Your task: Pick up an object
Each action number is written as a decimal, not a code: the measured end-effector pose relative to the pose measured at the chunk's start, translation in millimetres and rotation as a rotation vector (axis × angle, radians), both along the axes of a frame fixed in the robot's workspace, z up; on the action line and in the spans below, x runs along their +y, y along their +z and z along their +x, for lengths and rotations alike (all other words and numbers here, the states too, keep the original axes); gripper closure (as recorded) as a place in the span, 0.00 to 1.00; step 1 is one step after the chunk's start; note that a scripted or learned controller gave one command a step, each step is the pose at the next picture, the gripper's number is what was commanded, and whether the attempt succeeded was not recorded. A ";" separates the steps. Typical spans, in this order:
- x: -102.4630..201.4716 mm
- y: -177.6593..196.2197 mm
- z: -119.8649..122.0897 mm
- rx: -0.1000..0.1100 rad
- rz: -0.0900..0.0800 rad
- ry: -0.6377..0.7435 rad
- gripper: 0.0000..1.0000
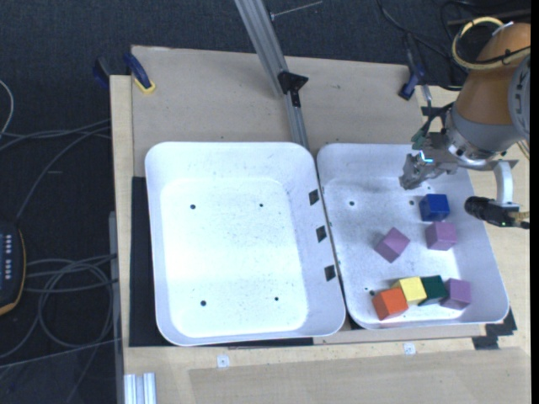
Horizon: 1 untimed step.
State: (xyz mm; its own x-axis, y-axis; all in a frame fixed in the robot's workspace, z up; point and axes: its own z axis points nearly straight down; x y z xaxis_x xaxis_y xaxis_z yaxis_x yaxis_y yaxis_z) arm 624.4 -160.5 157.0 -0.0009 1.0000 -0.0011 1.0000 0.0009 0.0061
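Holding seven coloured blocks, the right bin [362, 168] lies under the gripper [414, 175], finger state unclear.

Even, fairly bright overhead light falls on the bench [253, 82], washing both white bins [227, 242] close to overexposure, with little surface detail left. Shadows are soft and short, tucked under the small blocks [434, 207]. The dark floor [50, 57] stays dim. The picture is slightly soft and grainy throughout, with no strong glare.
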 end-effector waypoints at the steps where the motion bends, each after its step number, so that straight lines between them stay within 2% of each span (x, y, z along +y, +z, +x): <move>1: 3.1 56.9 11.8 -0.002 -0.001 0.001 1.00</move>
